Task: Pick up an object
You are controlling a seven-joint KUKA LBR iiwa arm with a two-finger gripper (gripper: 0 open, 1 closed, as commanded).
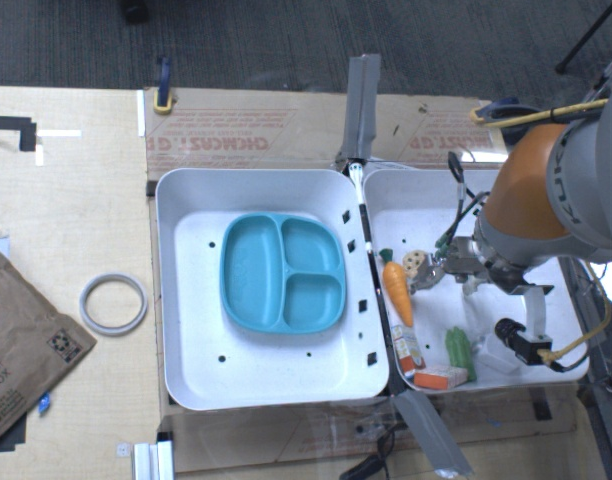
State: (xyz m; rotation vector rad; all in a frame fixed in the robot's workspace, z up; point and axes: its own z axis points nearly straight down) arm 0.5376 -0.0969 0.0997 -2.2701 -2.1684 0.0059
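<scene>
Hanging low over the right bin (558,298), gripper (433,270) open, fingers apart with nothing between them, near the bin's left wall. Just beside it, a carrot (397,291) lying along that wall. Sitting in the left bin (186,268), a blue plate (283,272).

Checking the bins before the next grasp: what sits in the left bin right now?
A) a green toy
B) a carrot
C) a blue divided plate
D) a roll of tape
C: the blue divided plate lies flat in the left bin; the carrot is in the right bin.
</scene>
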